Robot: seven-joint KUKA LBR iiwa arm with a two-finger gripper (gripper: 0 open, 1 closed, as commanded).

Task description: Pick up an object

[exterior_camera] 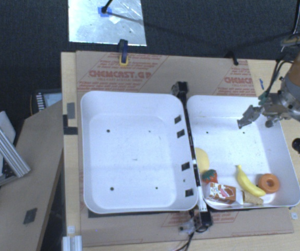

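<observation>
Objects: lemon (pixel 202 158), box (pixel 222 193), banana (pixel 247 180), orange ring (pixel 268 182) clustered at right bin (pixel 228 114) near edge | relation: banana lies below-left of gripper (pixel 258 116), well apart, long axis running diagonally toward near edge | gripper: fingers spread, empty, above bin's far-right part | arm: reaching in from right, wrist over bin rim.

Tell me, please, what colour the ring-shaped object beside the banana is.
Orange, seen best in the camera view: the ring lies just right of the yellow banana.

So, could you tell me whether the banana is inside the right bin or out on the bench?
Inside. The banana lies flat on the right bin's floor near its front wall, beside the orange ring.
</observation>
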